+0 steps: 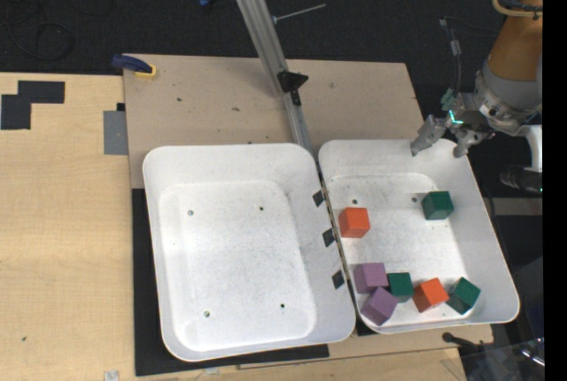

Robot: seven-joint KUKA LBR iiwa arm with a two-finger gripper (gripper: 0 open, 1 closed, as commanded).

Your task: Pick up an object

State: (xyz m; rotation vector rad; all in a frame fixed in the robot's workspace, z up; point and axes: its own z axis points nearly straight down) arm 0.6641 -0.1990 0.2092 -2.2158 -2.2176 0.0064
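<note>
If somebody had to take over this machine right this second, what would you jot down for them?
Claw: open, holding nothing, hovering over the top right corner of the right bin.
Blocks, all in the right bin: orange block near the left wall, green block closest to the claw, and a cluster along the bottom: two purple blocks, a green one, an orange one, another green one.
Done: nothing picked yet.
Left: lower onto a block, close, lift.
</note>
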